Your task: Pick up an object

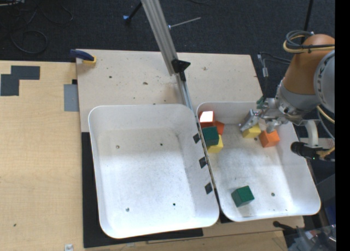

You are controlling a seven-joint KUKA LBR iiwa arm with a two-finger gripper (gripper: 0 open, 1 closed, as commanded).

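Note:
My gripper hangs low over the back right part of the right bin. Directly below and in front of it lies a small yellow block, touching or nearly touching the gripper's tip. An orange block sits just right of the yellow one. By the bin's left wall there is a cluster: a white-topped block, an orange piece, a dark green block and a yellow block. A green cube lies alone near the front of the bin.
The left bin stands beside the right one, with black clips along the shared wall. A slanted aluminium bar rises behind the bins. The grey and orange arm comes in from the right.

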